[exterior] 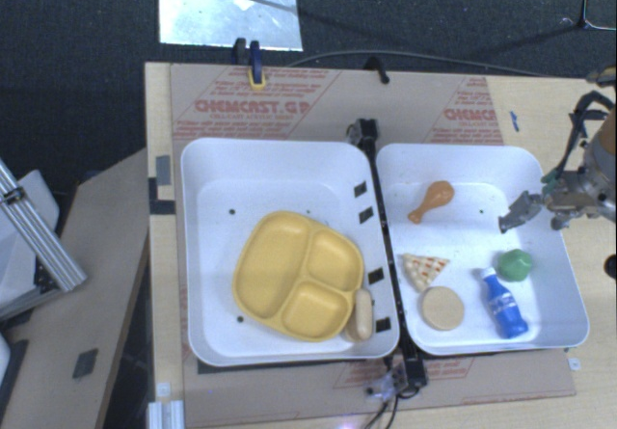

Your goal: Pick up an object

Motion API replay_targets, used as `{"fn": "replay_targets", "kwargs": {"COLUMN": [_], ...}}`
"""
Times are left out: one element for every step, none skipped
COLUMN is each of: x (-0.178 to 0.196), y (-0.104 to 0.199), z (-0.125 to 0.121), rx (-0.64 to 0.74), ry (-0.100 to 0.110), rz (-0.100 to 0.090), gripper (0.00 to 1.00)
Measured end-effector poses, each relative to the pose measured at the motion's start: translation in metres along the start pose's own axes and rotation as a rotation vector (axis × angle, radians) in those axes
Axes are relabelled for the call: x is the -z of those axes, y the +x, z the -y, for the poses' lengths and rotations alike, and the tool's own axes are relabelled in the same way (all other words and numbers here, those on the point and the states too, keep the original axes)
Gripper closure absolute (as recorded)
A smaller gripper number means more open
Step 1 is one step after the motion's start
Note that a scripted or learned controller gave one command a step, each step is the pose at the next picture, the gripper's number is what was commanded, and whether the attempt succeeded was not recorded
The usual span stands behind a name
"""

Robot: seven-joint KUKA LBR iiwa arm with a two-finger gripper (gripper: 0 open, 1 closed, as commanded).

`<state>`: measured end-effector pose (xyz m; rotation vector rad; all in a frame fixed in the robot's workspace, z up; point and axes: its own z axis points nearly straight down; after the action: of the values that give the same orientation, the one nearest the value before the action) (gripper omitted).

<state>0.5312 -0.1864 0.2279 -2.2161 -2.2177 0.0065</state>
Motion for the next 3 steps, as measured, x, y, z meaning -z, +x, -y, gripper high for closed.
{"fn": "replay_targets", "kwargs": {"x": [0.005,-0.037,-0.082], "y": [0.000,0.001,0.000], "z": [-0.002,-0.006,0.001], "rx": [0.002,0.001,0.000], "ry": [-0.009,-0.006,-0.006], "rz": [0.002,0.001,0.001], "gripper": [0.00,0.00,0.00]}}
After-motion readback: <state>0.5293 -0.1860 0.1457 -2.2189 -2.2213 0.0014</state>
